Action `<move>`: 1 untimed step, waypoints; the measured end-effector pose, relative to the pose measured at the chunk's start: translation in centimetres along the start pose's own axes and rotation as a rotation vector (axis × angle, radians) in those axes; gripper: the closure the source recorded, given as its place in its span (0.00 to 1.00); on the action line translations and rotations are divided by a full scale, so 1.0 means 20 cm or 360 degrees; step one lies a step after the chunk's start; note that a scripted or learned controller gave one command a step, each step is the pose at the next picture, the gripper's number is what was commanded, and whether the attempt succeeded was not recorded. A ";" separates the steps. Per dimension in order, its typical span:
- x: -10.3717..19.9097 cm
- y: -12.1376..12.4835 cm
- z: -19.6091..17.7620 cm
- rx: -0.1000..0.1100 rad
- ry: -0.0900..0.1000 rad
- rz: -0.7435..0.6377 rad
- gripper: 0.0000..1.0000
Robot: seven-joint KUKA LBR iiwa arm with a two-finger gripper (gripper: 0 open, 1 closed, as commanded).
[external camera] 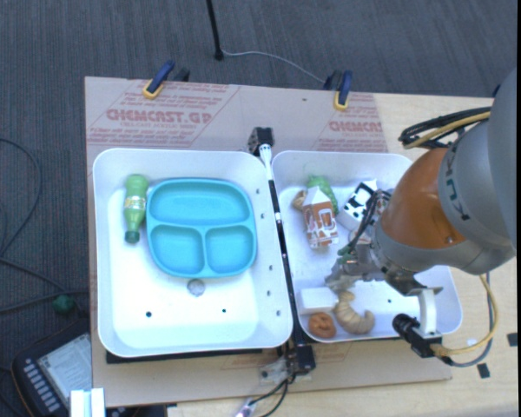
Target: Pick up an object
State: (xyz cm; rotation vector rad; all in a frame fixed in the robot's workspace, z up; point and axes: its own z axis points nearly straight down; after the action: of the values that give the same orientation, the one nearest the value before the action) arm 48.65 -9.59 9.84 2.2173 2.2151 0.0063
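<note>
The arm reaches into the right bin (447,315) from the right, its orange band over the bin's middle. My gripper (345,276) hangs low just above a tan croissant (352,316) and a white block (317,299). A brown donut (321,324) lies at the bin's front, left of the croissant. Behind the gripper, an orange-and-white carton (320,222) lies with a green item (318,184) at its far end. A black-and-white item (359,202) sits partly hidden by the arm.
The left bin (113,259) holds a blue divided tray (201,228), a green bottle (135,206) along its left side and a small grey object (195,287) in front. A dark divider (278,233) runs between the bins. Clamps hold the cardboard at the back.
</note>
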 end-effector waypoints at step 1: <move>0.00 0.00 0.00 0.0000 0.0000 0.0000 0.00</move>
State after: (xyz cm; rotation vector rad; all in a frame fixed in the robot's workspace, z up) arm 48.64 -9.59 9.84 2.2176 2.2148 0.0065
